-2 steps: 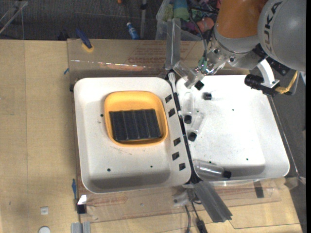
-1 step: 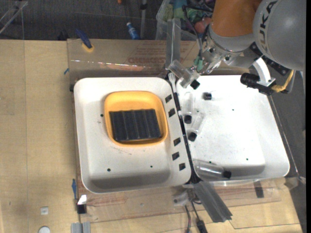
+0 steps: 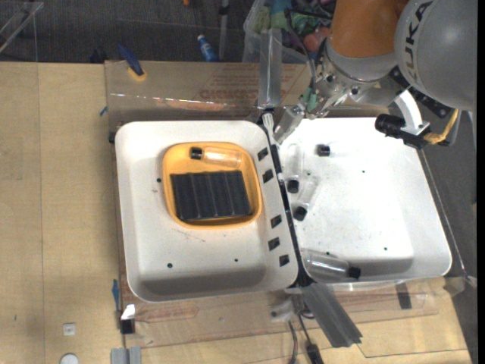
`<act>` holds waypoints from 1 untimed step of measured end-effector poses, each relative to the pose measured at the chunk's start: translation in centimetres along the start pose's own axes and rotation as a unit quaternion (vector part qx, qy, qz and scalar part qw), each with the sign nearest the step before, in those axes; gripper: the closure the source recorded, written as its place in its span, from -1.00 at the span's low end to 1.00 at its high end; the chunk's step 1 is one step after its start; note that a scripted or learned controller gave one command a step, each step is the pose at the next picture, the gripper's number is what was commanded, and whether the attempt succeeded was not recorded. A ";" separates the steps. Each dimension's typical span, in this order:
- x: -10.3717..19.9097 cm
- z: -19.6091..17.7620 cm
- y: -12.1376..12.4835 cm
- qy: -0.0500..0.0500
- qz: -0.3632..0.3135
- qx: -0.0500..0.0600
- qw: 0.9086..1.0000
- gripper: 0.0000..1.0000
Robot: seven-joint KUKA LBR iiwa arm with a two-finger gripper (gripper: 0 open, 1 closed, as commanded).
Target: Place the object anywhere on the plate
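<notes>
Orange plastic plate (image 3: 171, 162) in the left white bin (image 3: 144, 264) already bears the dark ribbed rectangular slab (image 3: 211, 195), so your gripper (image 3: 288, 120) hovers clear by the divider. You cannot tell its grip.

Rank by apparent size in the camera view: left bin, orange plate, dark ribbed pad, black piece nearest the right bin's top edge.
1. left bin
2. orange plate
3. dark ribbed pad
4. black piece
No two look alike in size.

Pale wooden table (image 3: 53, 165); beyond its far edge, dark floor (image 3: 91, 14) and a clear tub (image 3: 261, 21) of colourful clutter.
</notes>
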State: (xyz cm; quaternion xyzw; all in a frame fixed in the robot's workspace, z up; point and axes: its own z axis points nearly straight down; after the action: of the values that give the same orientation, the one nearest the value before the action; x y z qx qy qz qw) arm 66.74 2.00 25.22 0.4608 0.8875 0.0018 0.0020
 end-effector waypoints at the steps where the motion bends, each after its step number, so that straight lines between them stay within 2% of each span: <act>1: -0.1 -1.1 0.1 -0.001 0.001 -0.003 1.000 1.00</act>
State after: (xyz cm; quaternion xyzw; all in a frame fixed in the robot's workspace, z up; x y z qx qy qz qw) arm 66.87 1.93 26.34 0.4617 0.8870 0.0040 0.0043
